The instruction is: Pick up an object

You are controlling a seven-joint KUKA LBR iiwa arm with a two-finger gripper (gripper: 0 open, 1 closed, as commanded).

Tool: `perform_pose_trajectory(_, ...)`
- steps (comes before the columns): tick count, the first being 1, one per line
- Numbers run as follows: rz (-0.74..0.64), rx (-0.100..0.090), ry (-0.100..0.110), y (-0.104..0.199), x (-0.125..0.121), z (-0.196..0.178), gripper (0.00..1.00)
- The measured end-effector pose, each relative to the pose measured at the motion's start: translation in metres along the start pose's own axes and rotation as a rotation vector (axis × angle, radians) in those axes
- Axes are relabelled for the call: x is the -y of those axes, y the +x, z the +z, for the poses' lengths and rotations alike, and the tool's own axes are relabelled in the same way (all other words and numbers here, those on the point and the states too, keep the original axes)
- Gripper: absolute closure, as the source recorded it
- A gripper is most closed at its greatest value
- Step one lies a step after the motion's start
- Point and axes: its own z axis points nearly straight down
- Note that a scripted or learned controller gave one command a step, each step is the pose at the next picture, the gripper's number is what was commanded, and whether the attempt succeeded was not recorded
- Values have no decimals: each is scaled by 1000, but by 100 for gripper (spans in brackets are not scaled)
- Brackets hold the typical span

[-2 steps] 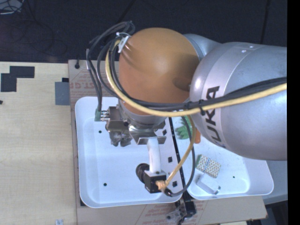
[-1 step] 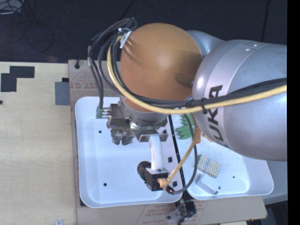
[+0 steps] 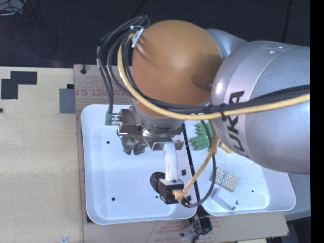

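- The grey arm (image 3: 263, 100) reaches in from the right and covers much of both bins, with its orange band (image 3: 172, 59) uppermost.
- The gripper (image 3: 132, 145) hangs low over the upper part of the left bin (image 3: 101, 186). From this angle it is not possible to tell whether it is spread or closed, and nothing can be seen held in it.
- A green object (image 3: 201, 135), perhaps a leafy plastic toy, lies in the right bin (image 3: 273, 196) near the wall between the bins, partly hidden by the arm.
- A small checkered pad (image 3: 226, 179) lies on the right bin's floor, nearer the front.
- Just in front of the pad rests a pale, clear piece (image 3: 224, 201), close to the front rim.
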Motion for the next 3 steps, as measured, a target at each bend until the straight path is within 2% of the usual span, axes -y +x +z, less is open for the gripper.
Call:
perform_pose_trajectory(1, -23, 1, 3, 6, 3, 178, 100)
perform_pose_trajectory(2, -19, -7, -15, -51, 0, 61, 100)
perform_pose_trajectory(3, -18, -5, -7, -50, 0, 56, 100)
